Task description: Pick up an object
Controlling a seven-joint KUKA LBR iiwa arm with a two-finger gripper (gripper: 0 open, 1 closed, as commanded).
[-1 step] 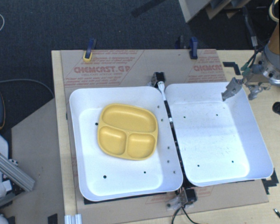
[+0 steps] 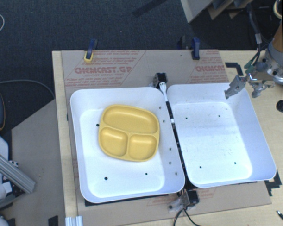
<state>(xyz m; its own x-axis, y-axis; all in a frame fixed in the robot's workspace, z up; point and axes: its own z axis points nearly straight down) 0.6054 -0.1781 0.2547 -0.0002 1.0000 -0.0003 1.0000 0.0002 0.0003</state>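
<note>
The tool (image 2: 245,86) hangs at the far right corner of the right bin (image 2: 253,129), its two fingers spread apart with nothing between them. The one thing there is to pick up, a yellow divided plate (image 2: 129,132), lies flat in the left bin (image 2: 82,149), well apart from the tool, to the left and a little nearer the camera. The plate is a rounded oblong (one long compartment at the back, two smaller ones in front), its long axis running roughly across the bin. Between tool and plate lie the bare floor of the right bin and the two touching bin rims with a black strip (image 2: 172,127) along the seam; I judge the tool must clear that ridge. Clamps (image 2: 89,52) hold the board on the table (image 2: 130,64) at the far edge, out of the path.
</note>
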